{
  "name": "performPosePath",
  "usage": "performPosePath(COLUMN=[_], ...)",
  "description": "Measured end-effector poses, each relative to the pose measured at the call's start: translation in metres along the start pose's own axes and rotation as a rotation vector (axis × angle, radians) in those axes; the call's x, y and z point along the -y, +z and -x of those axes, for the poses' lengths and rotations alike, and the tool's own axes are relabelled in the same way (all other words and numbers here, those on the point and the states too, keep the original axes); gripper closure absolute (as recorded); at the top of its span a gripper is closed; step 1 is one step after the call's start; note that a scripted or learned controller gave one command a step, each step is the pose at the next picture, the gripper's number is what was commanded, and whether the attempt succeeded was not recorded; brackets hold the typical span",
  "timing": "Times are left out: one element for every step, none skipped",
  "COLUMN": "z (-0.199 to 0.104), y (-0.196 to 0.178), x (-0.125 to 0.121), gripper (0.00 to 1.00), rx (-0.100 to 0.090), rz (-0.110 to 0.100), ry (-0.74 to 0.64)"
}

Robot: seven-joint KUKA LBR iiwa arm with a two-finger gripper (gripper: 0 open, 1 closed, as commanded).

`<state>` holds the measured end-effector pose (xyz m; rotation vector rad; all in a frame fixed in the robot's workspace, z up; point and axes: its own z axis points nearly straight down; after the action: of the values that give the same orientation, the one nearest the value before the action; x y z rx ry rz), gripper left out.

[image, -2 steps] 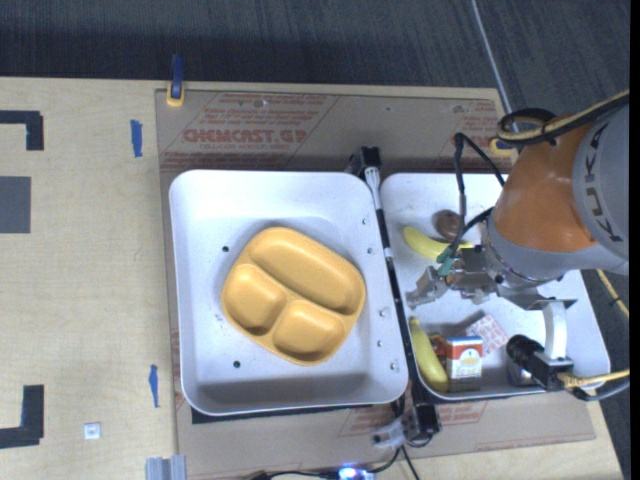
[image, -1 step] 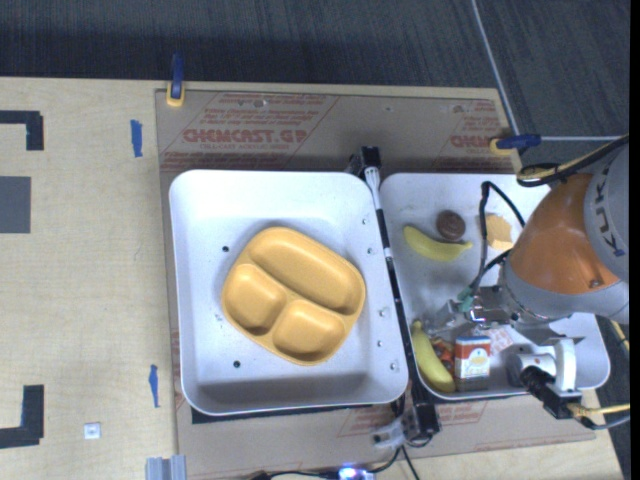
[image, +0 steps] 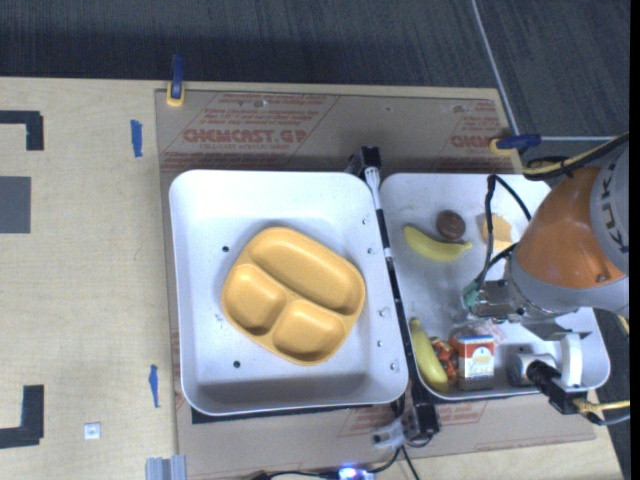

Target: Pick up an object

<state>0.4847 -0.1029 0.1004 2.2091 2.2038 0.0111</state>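
Objects sit in the right bin (image: 420, 193), none lifted yet: banana (image: 435, 244), brown ball (image: 451, 225), second banana (image: 430, 356), red carton (image: 476, 357); your gripper (image: 484, 300) hangs low over the carton; the pick is all ahead of you.

Yellow tray (image: 292, 295) in L bin (image: 200, 208); 2 bananas (image: 434, 243) R.

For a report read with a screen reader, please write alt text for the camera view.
A grey and orange robot arm reaches from the right over the right white bin, which holds two bananas, a small brown round object and a red and white carton. The left white bin holds a yellow three-compartment tray, lying tilted.
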Motion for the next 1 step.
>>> performPosePath(z=[-0.0996], y=[-0.0854], x=[-0.0091], gripper=[1.00], rx=[-0.011], rz=[-0.018], ry=[-0.004])
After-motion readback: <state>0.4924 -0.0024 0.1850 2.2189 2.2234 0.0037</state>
